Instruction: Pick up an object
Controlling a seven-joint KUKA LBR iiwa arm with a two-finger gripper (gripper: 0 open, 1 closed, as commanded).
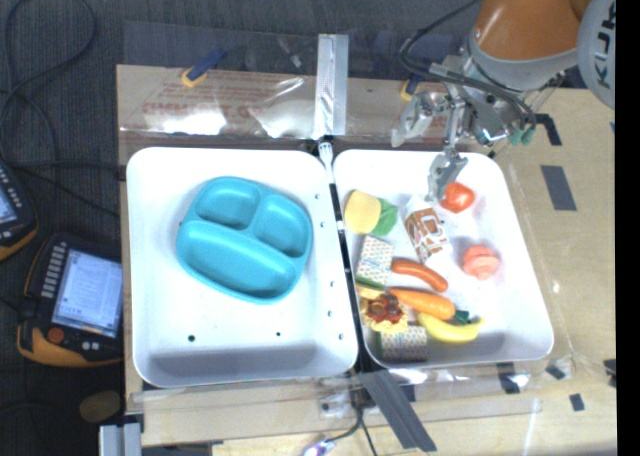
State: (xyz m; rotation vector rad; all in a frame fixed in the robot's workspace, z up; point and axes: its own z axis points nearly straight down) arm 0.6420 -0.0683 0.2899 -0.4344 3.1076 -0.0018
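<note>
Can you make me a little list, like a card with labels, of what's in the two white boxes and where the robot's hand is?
left bin: blue divided plate
right bin: toy food, including a banana, carrot, sausage, tomato, pink piece
gripper: above the right bin's far end, beside the tomato
held between fingers: cannot tell

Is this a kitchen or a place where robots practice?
Probably a robot practice bench, not a kitchen. A robot arm hangs its gripper over a white bin of toy food, like a banana and a carrot. The other bin has a blue divided plate.
</note>
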